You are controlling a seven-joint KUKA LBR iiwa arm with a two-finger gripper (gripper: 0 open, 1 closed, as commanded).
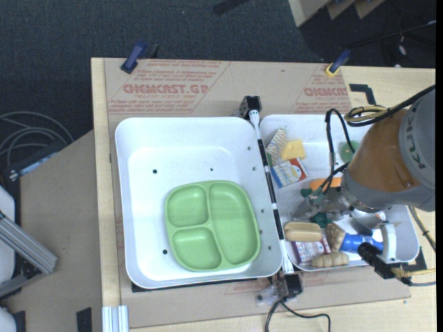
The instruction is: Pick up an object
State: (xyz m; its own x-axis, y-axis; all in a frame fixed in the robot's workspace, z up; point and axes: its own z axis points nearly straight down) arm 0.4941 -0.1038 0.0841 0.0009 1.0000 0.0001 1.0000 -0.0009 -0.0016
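The arm (pixel 387 164) reaches down into the right bin (pixel 313 128) full of toys. A green tray (pixel 211 225) lies in the left bin (pixel 138 185)

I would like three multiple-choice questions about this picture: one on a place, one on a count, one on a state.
1. Where does the green plastic divided tray lie?
A. in the left white bin
B. in the right white bin
C. on the bare bench

2. How many compartments has that tray?
A. two
B. three
C. five

3. How does the tray stand?
A. on its edge
B. upside down
C. flat, open side up

Answers:
1 A, it sits on the left bin's floor, toward the near edge.
2 B, ridges part it into three hollows.
3 C, its hollows face the camera.
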